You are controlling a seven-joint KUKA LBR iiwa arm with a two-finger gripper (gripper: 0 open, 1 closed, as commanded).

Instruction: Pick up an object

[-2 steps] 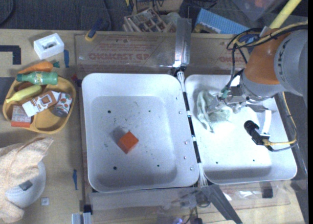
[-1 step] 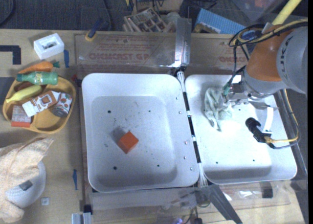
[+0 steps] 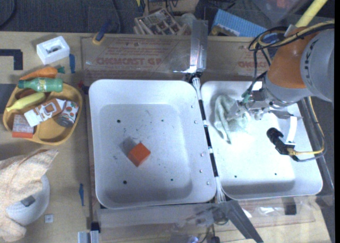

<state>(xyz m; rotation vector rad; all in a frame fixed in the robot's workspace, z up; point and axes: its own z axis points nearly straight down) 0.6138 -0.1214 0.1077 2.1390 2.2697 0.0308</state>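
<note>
The tool (image 3: 245, 110) is lowered onto a pale green cloth (image 3: 227, 116) in the right bin (image 3: 255, 181); its finger state cannot be told. An orange block (image 3: 140, 154) is seen in the left bin (image 3: 143, 191).

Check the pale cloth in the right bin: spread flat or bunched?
Bunched. The cloth lies crumpled with raised folds in the right bin, beside the tool.
</note>
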